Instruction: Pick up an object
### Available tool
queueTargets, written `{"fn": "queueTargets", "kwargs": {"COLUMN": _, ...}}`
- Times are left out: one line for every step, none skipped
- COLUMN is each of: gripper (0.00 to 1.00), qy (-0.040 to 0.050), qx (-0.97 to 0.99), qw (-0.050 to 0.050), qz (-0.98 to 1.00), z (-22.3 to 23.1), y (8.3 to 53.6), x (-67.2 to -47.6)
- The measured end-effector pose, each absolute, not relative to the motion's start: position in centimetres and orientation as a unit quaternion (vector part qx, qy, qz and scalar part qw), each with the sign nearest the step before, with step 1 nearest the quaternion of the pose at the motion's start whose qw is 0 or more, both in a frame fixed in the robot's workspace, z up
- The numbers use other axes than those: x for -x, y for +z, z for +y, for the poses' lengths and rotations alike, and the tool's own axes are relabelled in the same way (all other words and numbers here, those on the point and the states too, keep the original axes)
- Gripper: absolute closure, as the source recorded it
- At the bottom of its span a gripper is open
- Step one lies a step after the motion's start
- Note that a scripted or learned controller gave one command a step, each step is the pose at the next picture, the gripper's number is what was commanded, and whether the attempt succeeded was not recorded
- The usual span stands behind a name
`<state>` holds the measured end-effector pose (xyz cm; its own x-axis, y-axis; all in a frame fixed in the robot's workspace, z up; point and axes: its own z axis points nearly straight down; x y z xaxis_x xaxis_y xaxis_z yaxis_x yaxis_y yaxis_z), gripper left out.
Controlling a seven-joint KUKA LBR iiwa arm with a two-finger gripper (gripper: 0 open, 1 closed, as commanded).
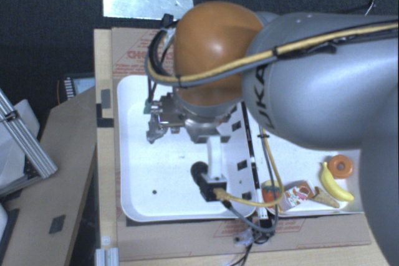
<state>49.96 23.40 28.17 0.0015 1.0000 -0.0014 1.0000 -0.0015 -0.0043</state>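
1. Yellow banana (336, 184), orange ring (340, 166) and red-white packet (298, 192) lie in right bin (302, 168), near its front corner; none lifted.
2. Gripper (154, 131) hangs over left bin (134, 152), well apart from those objs.
3. Jaws: can't tell if released or clenched; no obj visibly held.
4. Judgement: pick not yet done; approach, grasp and lift all remain.
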Motion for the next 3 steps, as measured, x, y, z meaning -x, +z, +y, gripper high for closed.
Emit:
{"fn": "queueTargets", "kwargs": {"gripper": 0.0, "qy": 0.0035, "qx": 0.708, "qw": 0.001, "qz": -0.706, "z": 21.1, "y": 20.9, "x": -48.5}}
{"fn": "queueTargets", "kwargs": {"gripper": 0.0, "qy": 0.0012, "qx": 0.706, "qw": 0.0, "qz": -0.708, "z": 23.3, "y": 8.6, "x": -59.0}}
{"fn": "queueTargets", "kwargs": {"gripper": 0.0, "qy": 0.0004, "qx": 0.706, "qw": 0.002, "qz": -0.708, "z": 23.5, "y": 15.6, "x": -52.0}}
